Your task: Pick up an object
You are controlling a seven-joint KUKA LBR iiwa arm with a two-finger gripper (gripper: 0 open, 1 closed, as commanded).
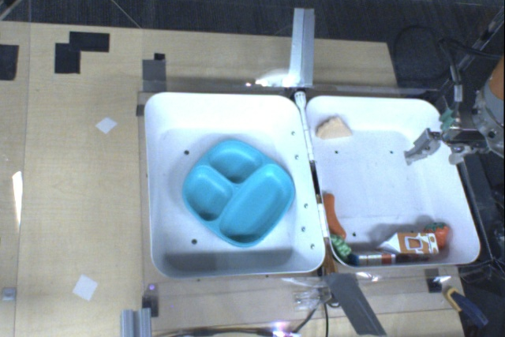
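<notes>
We are hanging the gripper at the right bin's three o'clock edge, fingers spread, holding nothing. The tan chunk at the bin's eleven o'clock is looking light and crumbly — we'd pinch its sides gently. Bottle and carrot are crowding the six o'clock wall; the blue tray is sitting in the left bin.

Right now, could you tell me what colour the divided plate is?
Light blue divided plate; the camera view shows it best.
</notes>
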